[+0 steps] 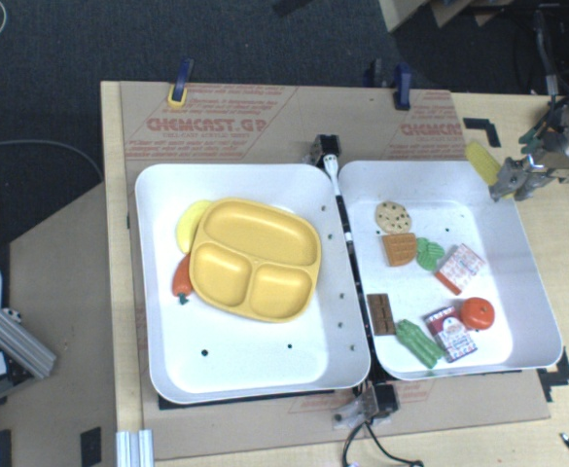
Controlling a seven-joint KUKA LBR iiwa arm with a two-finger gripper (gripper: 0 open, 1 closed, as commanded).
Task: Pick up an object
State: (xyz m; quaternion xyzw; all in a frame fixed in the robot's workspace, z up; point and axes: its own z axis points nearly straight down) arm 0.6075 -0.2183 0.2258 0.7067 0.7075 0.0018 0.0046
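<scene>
Lying scattered in the right bin (pixel 517 261) are the candidates for the pick: a round cookie (pixel 393 216) toward 11 o'clock in that bin, an orange-brown block (pixel 400 249) just below it and touching a small green piece (pixel 430 255), a red-and-white packet (pixel 460 268) near the bin's middle, a tomato (pixel 477 312) at about 5 o'clock beside a printed red box (pixel 450 332), a green pickle-like piece (pixel 418 343) at 6 o'clock, and a brown bar (pixel 380 313) against the left wall at 8 o'clock. No single target is fixed by the task; judged from here, any of these would serve. Long axes: the brown bar runs roughly 12-to-6; the green pickle-like piece runs from 10 to 4; the packet tilts from about 1 to 7. The cookie and tomato are round, no axis to note. The gripper (pixel 511 185) sits at the bin's 1 o'clock corner, over the rim, near a yellow piece (pixel 481 160) on the bench outside the bin; nothing shows between its fingers, and whether they are spread or pressed together cannot be told at this size. Step in hand, as I judge it: approach, before any descent. Next move calls for travel toward 7 o'clock, into the bin, with the fingers set across a thing's short side. The left bin (pixel 158 290) bears a yellow divided tray (pixel 255 258), well apart from the work.
</scene>
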